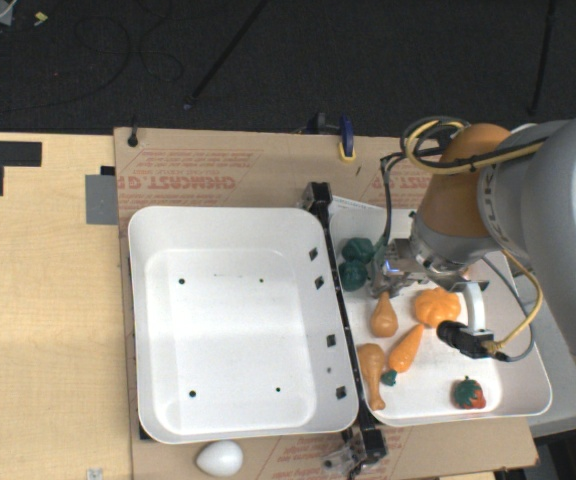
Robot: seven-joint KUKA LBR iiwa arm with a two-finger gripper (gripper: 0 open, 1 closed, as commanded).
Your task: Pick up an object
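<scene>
Gripper (396,274) low in right bin (528,393), above small orange gourd (383,315), beside teal lump (356,263). Grip state: cannot tell. Carrot (405,349), orange fruit (437,307), strawberry (469,394) nearby; clutter likely explains approach from above.
</scene>
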